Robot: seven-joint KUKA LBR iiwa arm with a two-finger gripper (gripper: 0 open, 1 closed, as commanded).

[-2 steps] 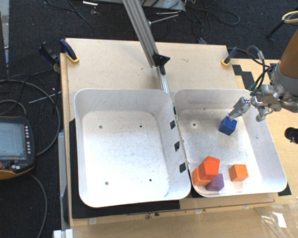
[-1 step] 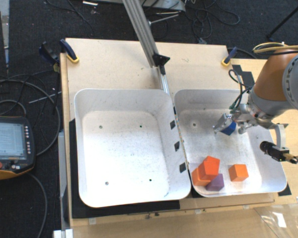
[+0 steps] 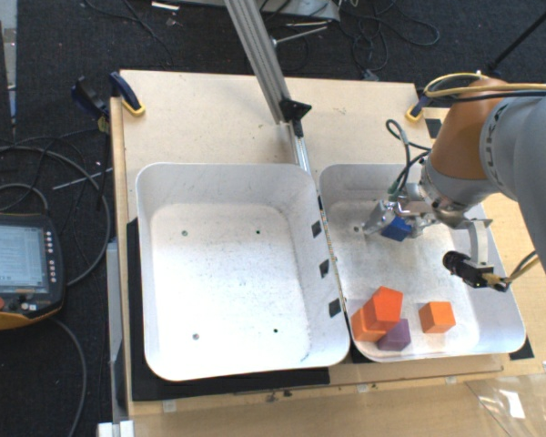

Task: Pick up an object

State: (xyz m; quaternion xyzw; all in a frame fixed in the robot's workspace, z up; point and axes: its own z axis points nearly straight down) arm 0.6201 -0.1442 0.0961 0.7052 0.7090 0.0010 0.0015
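Observation:
My gripper (image 3: 389, 223) hangs over the upper middle of the right bin (image 3: 491, 335), reaching in from the right under the grey arm with its orange band. A small blue block (image 3: 398, 230) sits between the metal fingers (image 3: 375, 222), which are shut on it. Near the bin's front edge lie a large orange block (image 3: 382, 304), a purple block (image 3: 395, 335) touching it, and a smaller orange cube (image 3: 437, 317) standing apart to the right.
The left bin (image 3: 155, 244) lies alongside, its shared wall (image 3: 328, 262) carrying black clips. A slanted metal pole (image 3: 264, 62) runs from the top down to the bins' junction. A black cable fitting (image 3: 466, 268) hangs from the arm over the right bin.

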